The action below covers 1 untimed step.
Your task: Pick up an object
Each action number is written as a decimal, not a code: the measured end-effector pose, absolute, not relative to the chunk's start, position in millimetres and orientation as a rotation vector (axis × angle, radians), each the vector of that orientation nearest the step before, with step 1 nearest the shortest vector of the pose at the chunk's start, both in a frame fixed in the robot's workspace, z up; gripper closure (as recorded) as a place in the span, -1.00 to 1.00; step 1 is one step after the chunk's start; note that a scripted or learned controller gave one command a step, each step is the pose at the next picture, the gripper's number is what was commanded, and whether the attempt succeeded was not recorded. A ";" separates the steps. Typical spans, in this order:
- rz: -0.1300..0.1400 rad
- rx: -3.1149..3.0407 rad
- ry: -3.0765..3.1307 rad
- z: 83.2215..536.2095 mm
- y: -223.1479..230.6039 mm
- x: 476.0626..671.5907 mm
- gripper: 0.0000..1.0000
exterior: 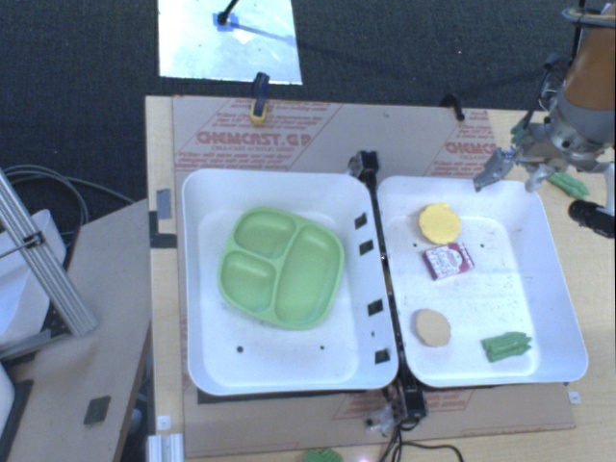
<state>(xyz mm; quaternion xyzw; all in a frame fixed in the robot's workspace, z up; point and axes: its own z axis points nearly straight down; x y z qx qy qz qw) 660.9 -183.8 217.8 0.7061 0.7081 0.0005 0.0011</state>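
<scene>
The hand hangs over the top right corner of the right bin, and I cannot tell how it is set. The yellow round thing lies in that bin at about 8 o'clock from the hand, well apart. It is flat and bright yellow.

bench: tan board | left bin | right bin | side by side, touching
</scene>
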 end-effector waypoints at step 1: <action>-0.008 2.228 2.233 84.0 -141.4 613.4 -1.00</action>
